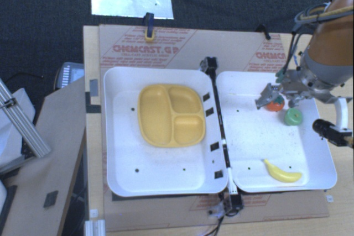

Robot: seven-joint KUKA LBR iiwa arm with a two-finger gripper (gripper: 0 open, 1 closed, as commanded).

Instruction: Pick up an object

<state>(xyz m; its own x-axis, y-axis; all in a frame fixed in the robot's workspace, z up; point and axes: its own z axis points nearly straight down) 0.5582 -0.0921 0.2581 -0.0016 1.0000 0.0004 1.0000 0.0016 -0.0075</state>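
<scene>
Grey arm (326,66), orange band, black cables, metal wrist.

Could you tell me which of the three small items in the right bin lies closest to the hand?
The orange-red item, right at the hand. The green round piece lies a little past it, and the yellow banana sits far off near the bin's front edge.

right bin has a small orange-red thing (275,104) near the top, a green round piece (293,116) just beside it, and a yellow banana (282,172) lying flat near the front.

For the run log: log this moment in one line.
gripper over right bin | at orange-red object | green object beside | banana untouched | grasp unclear
</scene>
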